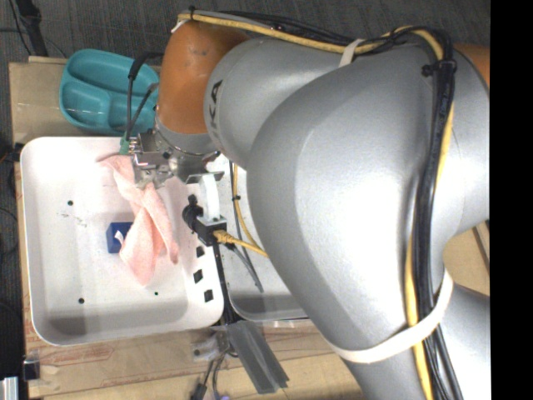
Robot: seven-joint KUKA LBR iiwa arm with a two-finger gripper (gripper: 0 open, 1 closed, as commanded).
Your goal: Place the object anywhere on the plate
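the grey arm (350,182) fills the right and centre of the frame, its orange band (190,77) at upper centre-left. below that band the claw (150,172) is clenched on the top of a pink cloth (150,227), which hangs down from it over the left white bin (50,223). a small blue object (117,237) lies on the bin floor just left of the cloth. a teal plate (100,90) sits on the counter (21,98) at upper left, above the bin.
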